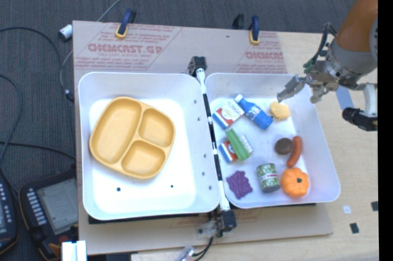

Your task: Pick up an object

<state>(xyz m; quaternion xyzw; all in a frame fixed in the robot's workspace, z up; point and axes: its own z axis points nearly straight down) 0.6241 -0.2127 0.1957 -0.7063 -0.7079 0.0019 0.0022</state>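
Note:
The right bin holds several small toys. Among them are a blue bottle, a pale yellow piece, a red and white carton, a green box, a brown ball, an orange-red sausage, a green can, an orange pumpkin and purple grapes. My gripper hangs over the bin's far right corner, just up and right of the yellow piece. Its fingers are open, with nothing between them.
In the left bin lies a yellow divided plate. Clamps hold the cardboard sheet at the bench's back edge. Cables and a pendant lie on the floor at the left.

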